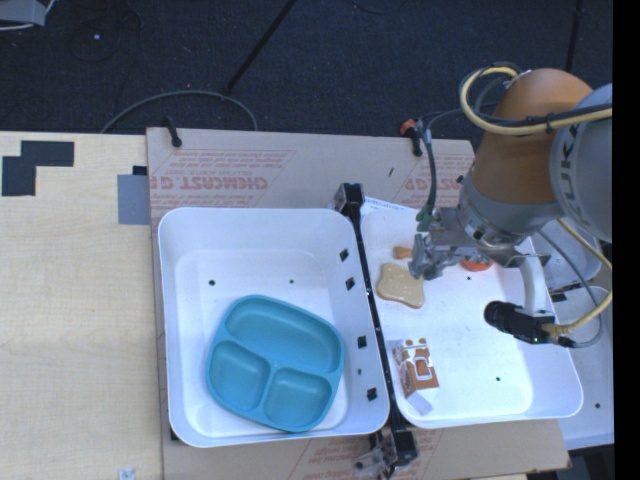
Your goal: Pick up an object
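Observation:
In the right bin (540,393) a tan toast-shaped piece (401,287) lies near the left wall. My gripper (428,261) hangs just above and right of it, fingers pointing down close to its upper edge. A small tan piece (402,252) sits just left of the gripper. An orange-red object (477,263) peeks out under the wrist. A small brown-and-white packet (417,364) lies nearer the front of the same bin. Nothing shows between the fingers.
The left bin (190,258) holds a blue divided plate (275,361). A black divider (362,298) runs between the bins. A black cable connector (515,320) and hoses hang at the right side of the arm over the right bin.

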